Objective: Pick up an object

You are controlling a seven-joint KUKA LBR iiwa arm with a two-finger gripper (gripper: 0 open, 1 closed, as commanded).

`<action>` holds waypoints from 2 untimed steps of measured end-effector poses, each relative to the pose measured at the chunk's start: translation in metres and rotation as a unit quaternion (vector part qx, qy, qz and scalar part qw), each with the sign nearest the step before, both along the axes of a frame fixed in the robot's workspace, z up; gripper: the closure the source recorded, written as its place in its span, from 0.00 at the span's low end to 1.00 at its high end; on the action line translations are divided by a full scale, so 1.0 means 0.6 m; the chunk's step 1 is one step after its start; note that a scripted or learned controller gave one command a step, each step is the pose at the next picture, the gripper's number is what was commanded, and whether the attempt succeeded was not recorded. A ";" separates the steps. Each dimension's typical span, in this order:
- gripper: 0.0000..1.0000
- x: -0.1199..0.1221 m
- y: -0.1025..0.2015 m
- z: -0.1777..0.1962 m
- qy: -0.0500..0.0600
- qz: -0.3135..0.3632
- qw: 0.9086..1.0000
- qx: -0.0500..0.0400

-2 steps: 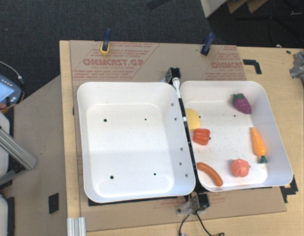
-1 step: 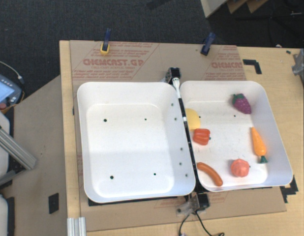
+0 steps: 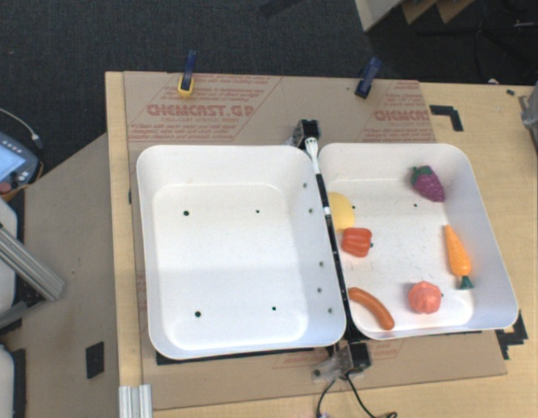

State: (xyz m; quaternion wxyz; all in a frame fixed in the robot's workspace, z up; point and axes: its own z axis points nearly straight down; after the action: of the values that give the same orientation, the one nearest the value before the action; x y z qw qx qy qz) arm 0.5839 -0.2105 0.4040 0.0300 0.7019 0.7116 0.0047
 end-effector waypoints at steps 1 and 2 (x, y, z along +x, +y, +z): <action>1.00 0.001 0.000 0.018 -0.002 0.000 1.000 -0.001; 1.00 0.003 -0.001 0.036 -0.004 0.001 1.000 -0.003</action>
State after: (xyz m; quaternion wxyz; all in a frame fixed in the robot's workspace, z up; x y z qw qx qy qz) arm 0.5854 -0.2108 0.4257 0.0353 0.7010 0.7122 0.0057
